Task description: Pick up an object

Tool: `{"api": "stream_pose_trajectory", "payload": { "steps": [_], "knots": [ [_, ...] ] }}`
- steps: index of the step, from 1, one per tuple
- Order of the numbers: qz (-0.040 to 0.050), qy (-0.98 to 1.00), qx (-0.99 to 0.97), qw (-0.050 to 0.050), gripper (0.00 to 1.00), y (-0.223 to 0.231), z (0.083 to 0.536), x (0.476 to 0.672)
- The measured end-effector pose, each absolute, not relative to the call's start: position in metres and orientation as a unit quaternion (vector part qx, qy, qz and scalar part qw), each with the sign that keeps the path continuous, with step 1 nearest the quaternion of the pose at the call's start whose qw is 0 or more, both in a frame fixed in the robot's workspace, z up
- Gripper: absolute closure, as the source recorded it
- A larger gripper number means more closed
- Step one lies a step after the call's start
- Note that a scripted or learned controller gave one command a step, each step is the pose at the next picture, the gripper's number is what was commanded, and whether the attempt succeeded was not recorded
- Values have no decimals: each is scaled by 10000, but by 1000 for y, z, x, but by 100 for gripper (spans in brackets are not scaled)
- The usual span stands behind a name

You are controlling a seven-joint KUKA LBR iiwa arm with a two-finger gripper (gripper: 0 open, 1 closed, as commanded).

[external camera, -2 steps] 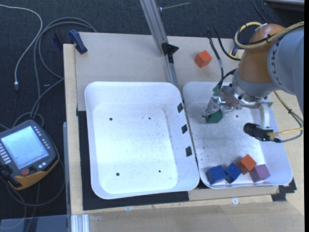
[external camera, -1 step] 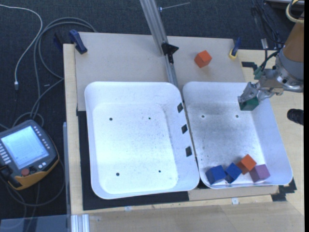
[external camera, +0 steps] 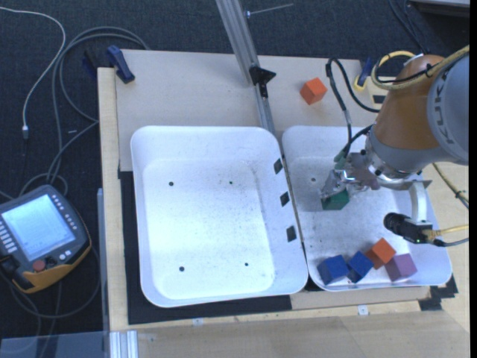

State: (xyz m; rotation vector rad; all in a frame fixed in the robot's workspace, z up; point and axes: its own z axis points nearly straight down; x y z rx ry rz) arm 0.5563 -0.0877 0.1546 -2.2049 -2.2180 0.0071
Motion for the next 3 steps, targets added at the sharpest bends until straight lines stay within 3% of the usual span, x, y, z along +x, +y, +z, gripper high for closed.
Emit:
{"api": "stream_pose_trajectory", "payload": {
  "steps": [1,2,3],
  "knots": [
    [-26,-7106,-7036,5,100,5,201,544],
    [-22,-7097,-7045,-7,100,51,209,591],
    [2,-7076,-7066,-2,100,57,199,599]
  ]
}}
